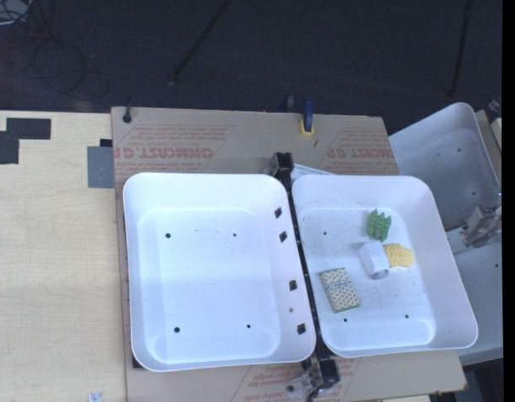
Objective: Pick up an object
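Four small objects cluster in the right bin (445, 308): green piece (378, 224), white cylinder (374, 260), yellow piece (399, 255), patterned block (340, 289) lying diagonally. Arm enters from the right, so all sit on its near side. Pincer state: cannot tell.

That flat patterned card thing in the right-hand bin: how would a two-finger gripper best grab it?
Likely from straight above, closing across its two long edges. The patterned pad lies flat on the floor of the right bin, slightly turned, so the fingers should turn to match it. It lies apart from the white cylinder, with bare floor along both long sides. Being so low, it may slip, so this is a guess.
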Robot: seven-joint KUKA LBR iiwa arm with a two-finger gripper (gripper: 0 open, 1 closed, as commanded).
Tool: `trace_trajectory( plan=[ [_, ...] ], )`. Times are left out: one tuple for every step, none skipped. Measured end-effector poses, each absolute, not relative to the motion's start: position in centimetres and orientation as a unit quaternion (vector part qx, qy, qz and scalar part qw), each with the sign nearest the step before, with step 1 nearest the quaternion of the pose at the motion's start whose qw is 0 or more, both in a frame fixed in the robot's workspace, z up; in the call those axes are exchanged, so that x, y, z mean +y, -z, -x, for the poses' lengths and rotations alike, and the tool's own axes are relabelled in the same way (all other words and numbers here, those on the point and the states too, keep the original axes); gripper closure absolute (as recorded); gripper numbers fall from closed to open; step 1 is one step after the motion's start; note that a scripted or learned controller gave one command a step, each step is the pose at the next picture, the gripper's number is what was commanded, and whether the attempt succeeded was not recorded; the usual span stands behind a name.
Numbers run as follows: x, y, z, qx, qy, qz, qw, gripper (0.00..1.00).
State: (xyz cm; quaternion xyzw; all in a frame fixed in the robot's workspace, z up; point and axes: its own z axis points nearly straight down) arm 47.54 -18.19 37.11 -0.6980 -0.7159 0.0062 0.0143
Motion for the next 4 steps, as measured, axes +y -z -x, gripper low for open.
trace_trajectory(
  plan=[
    [-18.3, -38.0, -47.5, -0.718, -0.0066, 0.696, 0.015, 1.00],
    [-18.3, -38.9, -47.5, -0.720, -0.0072, 0.694, 0.016, 1.00],
    [-18.4, -39.8, -47.5, -0.722, -0.0076, 0.692, 0.017, 1.00],
    [-18.4, -40.8, -47.6, -0.724, -0.0081, 0.690, 0.018, 1.00]
  ],
)
